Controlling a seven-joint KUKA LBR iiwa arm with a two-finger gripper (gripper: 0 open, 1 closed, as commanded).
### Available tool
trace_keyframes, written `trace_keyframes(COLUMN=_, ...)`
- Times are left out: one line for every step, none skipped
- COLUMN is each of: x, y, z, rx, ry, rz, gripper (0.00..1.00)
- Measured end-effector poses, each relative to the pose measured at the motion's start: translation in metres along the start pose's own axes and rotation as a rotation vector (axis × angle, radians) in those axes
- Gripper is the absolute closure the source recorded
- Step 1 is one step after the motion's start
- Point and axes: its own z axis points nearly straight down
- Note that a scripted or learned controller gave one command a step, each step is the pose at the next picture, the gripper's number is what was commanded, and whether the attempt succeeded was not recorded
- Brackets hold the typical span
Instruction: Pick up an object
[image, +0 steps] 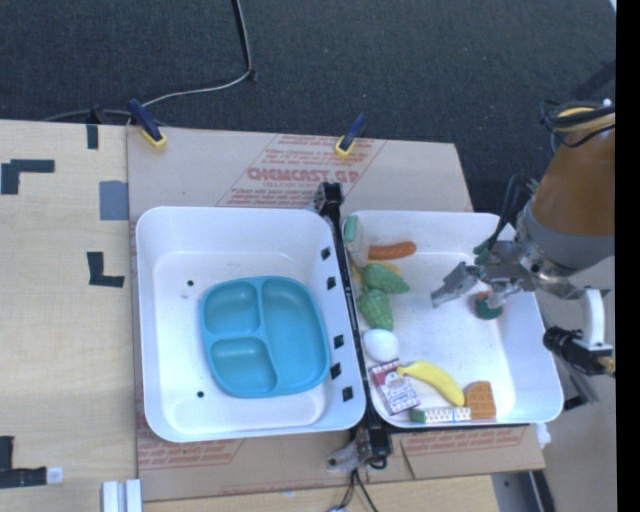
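Observation:
My gripper (472, 288) hangs over the right bin (520, 345), near its right-hand side, at the end of the grey arm with the orange band. A small green and red object (489, 307) lies right beside and partly under the gripper; whether they touch is unclear. Along the bin's left side lie an orange sausage-like piece (392, 250), two green toy vegetables (383, 279) (376, 309) and a white egg (380, 345). Near the front edge are a banana (433, 379), a red and white packet (396, 389) and an orange waffle-like piece (480, 399).
The left bin (170, 260) holds a blue divided plate (265, 335). A black divider with clips (340, 290) runs between the two bins. Both bins rest on a cardboard sheet (290, 175) clamped at the back.

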Motion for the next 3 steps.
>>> trace_keyframes(x=-0.07, y=0.052, z=0.036, rx=0.001, ry=-0.002, rz=0.002, gripper=0.0)
trace_keyframes(x=-0.087, y=0.066, z=0.14, rx=0.001, ry=-0.001, rz=0.001, gripper=0.0)
trace_keyframes(x=-0.093, y=0.025, z=0.146, rx=-0.009, ry=-0.001, rz=-0.001, gripper=0.0)
